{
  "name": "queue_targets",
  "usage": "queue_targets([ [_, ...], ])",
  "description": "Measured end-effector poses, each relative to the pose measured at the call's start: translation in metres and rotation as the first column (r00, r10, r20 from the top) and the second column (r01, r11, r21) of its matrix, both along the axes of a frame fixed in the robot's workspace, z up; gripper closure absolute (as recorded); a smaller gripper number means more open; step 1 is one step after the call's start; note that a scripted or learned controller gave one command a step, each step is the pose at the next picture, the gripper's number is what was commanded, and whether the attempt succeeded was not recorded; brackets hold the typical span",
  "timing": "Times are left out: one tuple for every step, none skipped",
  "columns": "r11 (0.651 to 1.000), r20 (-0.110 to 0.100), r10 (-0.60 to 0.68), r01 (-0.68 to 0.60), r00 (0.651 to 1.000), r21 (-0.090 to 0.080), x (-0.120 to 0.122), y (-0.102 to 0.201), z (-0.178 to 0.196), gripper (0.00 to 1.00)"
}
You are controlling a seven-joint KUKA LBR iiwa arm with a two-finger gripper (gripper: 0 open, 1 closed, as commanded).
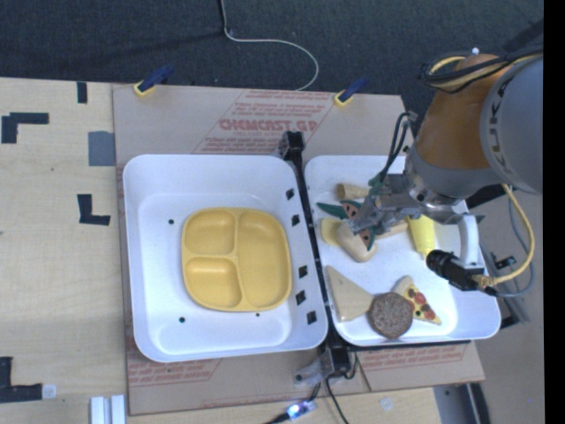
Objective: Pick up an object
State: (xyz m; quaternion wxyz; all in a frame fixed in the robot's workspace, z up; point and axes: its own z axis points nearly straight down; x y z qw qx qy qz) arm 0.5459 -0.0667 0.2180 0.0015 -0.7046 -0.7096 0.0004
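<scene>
The fingers (364,228) are dark and thin, lowered among the toy food in the right bin (481,329) — whether they stand apart or pressed together I cannot tell, nor whether anything sits between them. The gripper (366,223) hangs over a pale bread-like piece (353,241), with a small pizza slice (352,208) just beside the tips and something dark green (331,208) at its left.

Nearest the camera's bottom edge, the same bin holds a brown burger patty (389,314), touching a cream wedge (346,294) on its left and a second pizza slice (418,300) on its right. A yellow piece (421,233) lies near the wrist.

The left bin (141,237) carries 1 yellow divided plate (237,258), well apart from the gripper.

Judging by looks, the pieces are light, stiff plastic, smooth and likely slippery; flat slices offer little height, so gripping across the narrow sides of the bread-like piece seems the safer hold. Crowding could let neighbours get nudged.

Farthest back, a cardboard sheet (256,122) lies under both bins, held by 2 clamps.
</scene>
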Motion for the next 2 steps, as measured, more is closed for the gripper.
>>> queue_targets([
  [1.000,0.002,0.001,-0.001,1.000,0.000,0.012,0.055,0.010,1.00],
  [1.000,0.000,0.000,0.000,1.000,-0.001,0.023,0.104,0.000,1.00],
])
